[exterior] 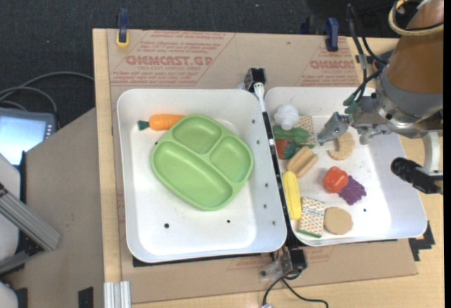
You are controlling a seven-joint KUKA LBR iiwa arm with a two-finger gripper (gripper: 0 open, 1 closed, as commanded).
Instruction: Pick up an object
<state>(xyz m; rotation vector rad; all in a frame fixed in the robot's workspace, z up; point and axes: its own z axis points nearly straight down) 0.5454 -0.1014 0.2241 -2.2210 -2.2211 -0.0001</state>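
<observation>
- The brown board (211, 53) under the two bins carries red printing; it reads roughly "CHEMCAST GP" at far left and again, partly hidden, at far right, with smaller lines beneath that are too small to read.
- The arm (416, 53) comes in from the right, its orange band high at the right edge and the grey wrist below it, slanting down and left over the right bin (402, 225).
- The gripper (340, 132) hangs over the far middle of the right bin, its two metal fingers (330, 129) spread apart and grasping nothing; a round tan cracker (342, 150) lies just below the tips.
- The objects to pick lie in the right bin: a white ball (285, 115) at the far left, green leafy pieces (296, 134) beside it, a tan bread roll (301, 161), a yellow corn cob (291, 195) along the left wall, a red pepper (335, 177), purple grapes (352, 190) just right of it, and a second round cracker (338, 220) near the front.
- The left bin (141, 222) holds a green divided plate (202, 161) in its middle and an orange carrot (163, 122) touching the plate's far left rim.
</observation>
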